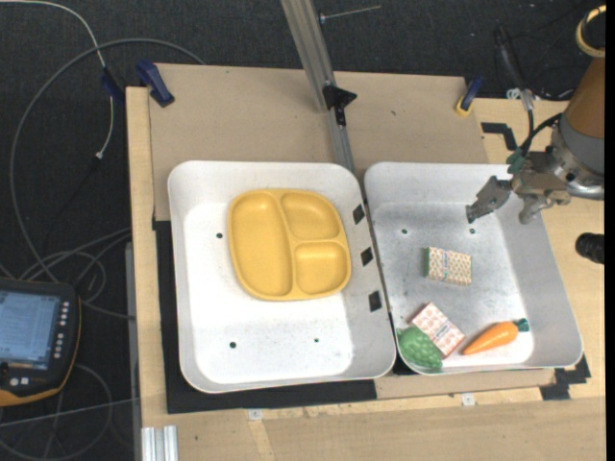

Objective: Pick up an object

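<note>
My gripper (509, 201) hangs over the upper right part of the right bin (538, 267), open, its two fingers spread with nothing between them. Below it on the bin floor lies a small patterned packet (448, 265). Along the bin's front edge sit a second patterned packet (438, 327), a green leafy toy (420, 348) and an orange carrot (494, 336). All of these lie apart from the gripper.
The left bin (202, 286) holds a yellow three-compartment plate (288, 243). A metal post (309, 36) slants down to the gap between the bins. A tablet (34, 334) and cables lie left of the bench.
</note>
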`<state>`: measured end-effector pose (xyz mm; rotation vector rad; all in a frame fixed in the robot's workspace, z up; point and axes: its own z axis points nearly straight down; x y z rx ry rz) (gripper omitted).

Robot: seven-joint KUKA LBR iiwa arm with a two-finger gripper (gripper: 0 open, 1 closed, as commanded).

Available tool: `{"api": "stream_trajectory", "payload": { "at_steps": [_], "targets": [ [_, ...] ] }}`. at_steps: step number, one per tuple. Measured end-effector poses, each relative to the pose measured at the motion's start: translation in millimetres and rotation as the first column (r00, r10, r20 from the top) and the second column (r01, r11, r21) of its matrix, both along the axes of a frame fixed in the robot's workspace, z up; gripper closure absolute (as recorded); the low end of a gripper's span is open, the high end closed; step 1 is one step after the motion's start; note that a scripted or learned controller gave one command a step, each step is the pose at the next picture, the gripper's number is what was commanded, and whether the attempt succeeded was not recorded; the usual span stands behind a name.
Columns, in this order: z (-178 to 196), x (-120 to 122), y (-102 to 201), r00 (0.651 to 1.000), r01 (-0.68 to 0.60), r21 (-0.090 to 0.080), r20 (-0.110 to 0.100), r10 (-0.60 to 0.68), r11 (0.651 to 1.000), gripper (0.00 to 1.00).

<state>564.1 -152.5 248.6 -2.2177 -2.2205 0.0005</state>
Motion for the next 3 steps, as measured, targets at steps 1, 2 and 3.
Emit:
{"api": "stream_trajectory", "payload": {
  "at_steps": [1,2,3],
  "targets": [
    [0,0,0,1.000,0.000,0.000,0.000,0.000,1.000,0.00],
    [-49,8,-2,1.000,0.001,0.000,-0.004,-0.001,1.000,0.00],
    [-107,17,-3,1.000,0.001,0.000,-0.005,-0.001,1.000,0.00]
  ]
}}
